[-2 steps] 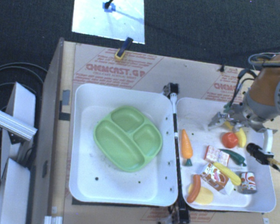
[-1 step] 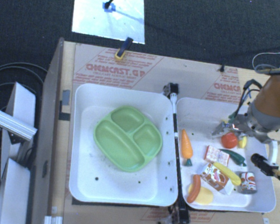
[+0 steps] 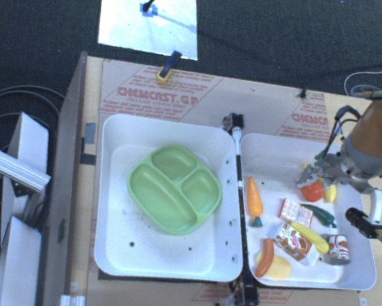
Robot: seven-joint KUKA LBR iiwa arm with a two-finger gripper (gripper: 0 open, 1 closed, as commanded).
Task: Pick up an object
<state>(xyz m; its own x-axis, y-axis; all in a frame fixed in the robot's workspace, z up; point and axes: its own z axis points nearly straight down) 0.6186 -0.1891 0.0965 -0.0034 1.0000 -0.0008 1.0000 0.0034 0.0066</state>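
Observation:
My gripper (image 3: pixel 316 177) hangs low in the right bin (image 3: pixel 272 158), near its far right corner. Directly under it lies a red tomato (image 3: pixel 312 191), with a small yellow piece (image 3: pixel 330 193) at the tomato's right. The gripper's tip meets the top of the tomato, and whether the tomato is gripped cannot be made out. The grey arm with its orange band (image 3: pixel 378 132) comes in from the right edge.
The right bin also holds a carrot (image 3: pixel 255 199), a red-and-white carton (image 3: pixel 295 212), a dark green vegetable (image 3: pixel 318 215), a banana (image 3: pixel 309 236), a brown box (image 3: pixel 293 245), a small can (image 3: pixel 338 248) and a red sausage (image 3: pixel 265 256). A green divided plate (image 3: pixel 174 189) lies in the left bin (image 3: pixel 112 243).

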